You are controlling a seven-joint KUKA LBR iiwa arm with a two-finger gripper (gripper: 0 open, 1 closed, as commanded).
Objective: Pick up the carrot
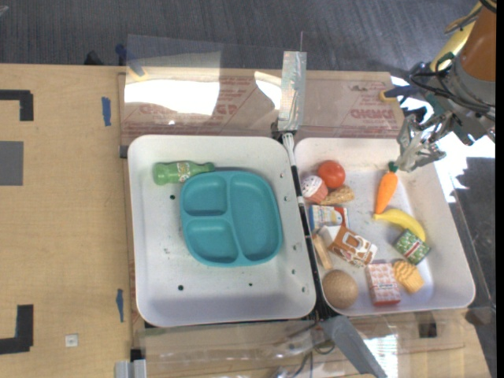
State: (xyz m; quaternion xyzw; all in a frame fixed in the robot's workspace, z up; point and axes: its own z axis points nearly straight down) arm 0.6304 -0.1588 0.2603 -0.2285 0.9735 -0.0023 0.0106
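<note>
Right bin (461,282) holds the clutter; the carrot (384,191) lies in its upper part, on bare floor between the tomato (331,173) to the camera's left and the bin's right wall. The banana (403,222) sits just below the carrot's tip, near it but seemingly not touching.

Carrot's long axis runs nearly up-down in the view, tilted slightly: green top at the upper end, toward the far rim, and the orange point down and a little left, toward the banana.

Gripper (411,157) hangs just above and right of the carrot's green end, beside it, not around it. Whether its fingers are spread or closed, cannot tell; the metal parts blur together against the white bin. Nothing visible between them.

Judged step: approach, carrot not yet grasped and lying flat on the bin floor. Next move likely calls for shifting toward the carrot's thicker middle, jaws set across the long axis, then descending, while keeping clear of the banana
</note>
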